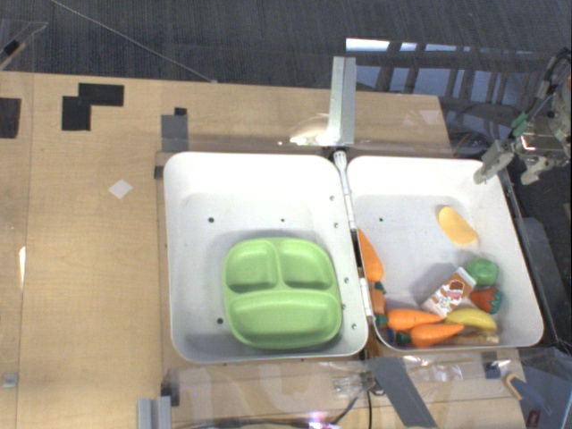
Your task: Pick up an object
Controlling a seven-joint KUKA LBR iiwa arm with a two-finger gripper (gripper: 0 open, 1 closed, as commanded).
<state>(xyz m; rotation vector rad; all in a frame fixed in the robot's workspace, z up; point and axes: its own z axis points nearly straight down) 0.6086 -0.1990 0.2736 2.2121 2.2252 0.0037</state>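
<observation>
My gripper hangs over the far right corner of the right bin, open, with nothing between its fingers. Below it in that bin lie a yellow-orange oval piece, a green toy vegetable, a small juice carton, a banana and three carrots along the near and left sides. The oval piece is the closest to the gripper, a short way nearer and to the left.
The left bin holds a green divided plate. A metal post rises behind the wall where the bins meet. Tan bench top spreads to the left of the bins.
</observation>
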